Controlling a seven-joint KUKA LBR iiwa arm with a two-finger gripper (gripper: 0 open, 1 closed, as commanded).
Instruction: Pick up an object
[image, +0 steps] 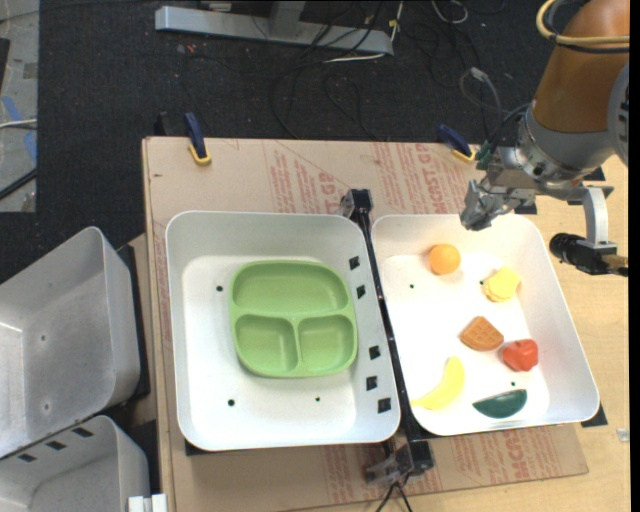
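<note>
The right bin (560, 330) holds an orange ball (444, 259), a yellow lump (502, 284), an orange waffle-like piece (481, 334), a red strawberry-like piece (520, 354), a yellow banana (443, 385) and a dark green slice (500, 404). My gripper (480, 214) hangs over the bin's far edge, above and to the right of the orange ball. I see nothing between its dark fingers.
The left bin (200, 260) carries a green three-compartment tray (294, 317). A black divider strip (375, 300) runs between the bins. Grey tubs (60, 330) sit off the bench at left. Clamps (198, 143) grip the board's far edge.
</note>
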